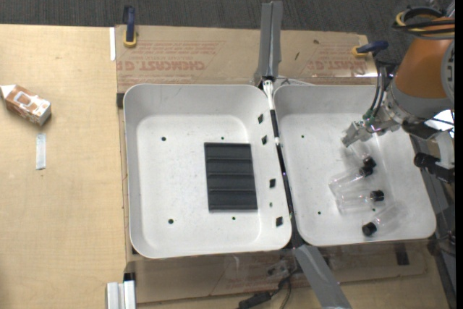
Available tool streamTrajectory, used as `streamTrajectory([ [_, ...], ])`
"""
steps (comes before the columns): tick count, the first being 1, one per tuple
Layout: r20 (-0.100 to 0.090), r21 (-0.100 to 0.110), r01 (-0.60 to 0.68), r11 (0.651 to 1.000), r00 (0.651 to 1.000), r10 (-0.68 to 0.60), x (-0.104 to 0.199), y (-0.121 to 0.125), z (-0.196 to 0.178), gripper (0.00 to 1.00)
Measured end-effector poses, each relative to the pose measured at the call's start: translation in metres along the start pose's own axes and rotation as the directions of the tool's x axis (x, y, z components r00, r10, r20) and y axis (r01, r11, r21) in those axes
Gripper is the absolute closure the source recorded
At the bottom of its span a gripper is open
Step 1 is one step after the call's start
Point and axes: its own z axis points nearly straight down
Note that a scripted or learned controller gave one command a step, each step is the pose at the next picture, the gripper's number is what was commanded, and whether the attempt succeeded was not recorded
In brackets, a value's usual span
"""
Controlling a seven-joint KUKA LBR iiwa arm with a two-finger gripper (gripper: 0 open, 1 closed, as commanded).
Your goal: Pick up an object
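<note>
A black ribbed rectangular block [231,176] lies flat in the middle of the left bin [145,155]. In the right bin [311,148] several clear plastic bottles with black caps lie on their sides: one [365,167] just below the gripper, one [356,194] in the middle, one [377,222] near the front rim. My gripper [359,134] hangs over the right bin's right half, just above and behind the nearest bottle, with nothing visibly in it. The arm's orange band [423,72] rises behind it.
A small brown and white box [27,105] and a white strip [40,152] lie on the wooden bench at the far left. Blue clamps [129,25] [369,48] pin the cardboard behind the bins. A grey post [271,40] stands between the bins.
</note>
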Motion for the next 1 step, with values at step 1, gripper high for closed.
streamTrajectory([
  [1,0.000,0.001,0.041,0.999,0.999,-0.041,0.0710,0.0578,-0.1207,1.00],
])
